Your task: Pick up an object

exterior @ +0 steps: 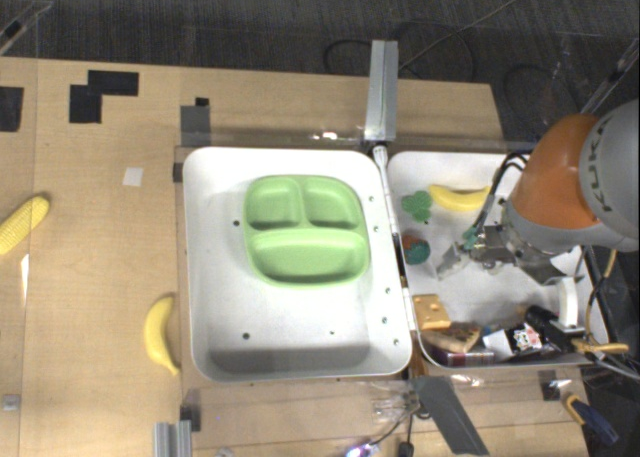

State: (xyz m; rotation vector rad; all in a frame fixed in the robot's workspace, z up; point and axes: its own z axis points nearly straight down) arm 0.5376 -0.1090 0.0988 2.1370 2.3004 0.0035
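The claw [470, 248] hangs low in the right bin [500, 160]; whether it is apart or together, I cannot tell. Nearest lies the toy banana [458, 199] by the far wall, probably light, stiff and smooth, best pinched across its middle.

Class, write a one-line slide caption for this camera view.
KUKA arm's gripper hovers over the right bin near a banana; a green divided plate fills the left bin.

Right bin [440, 340]: yellow banana [458, 198] at 12 o'clock; green pieces [417, 207] at 10 o'clock; toast slice [432, 313] at 7 o'clock.
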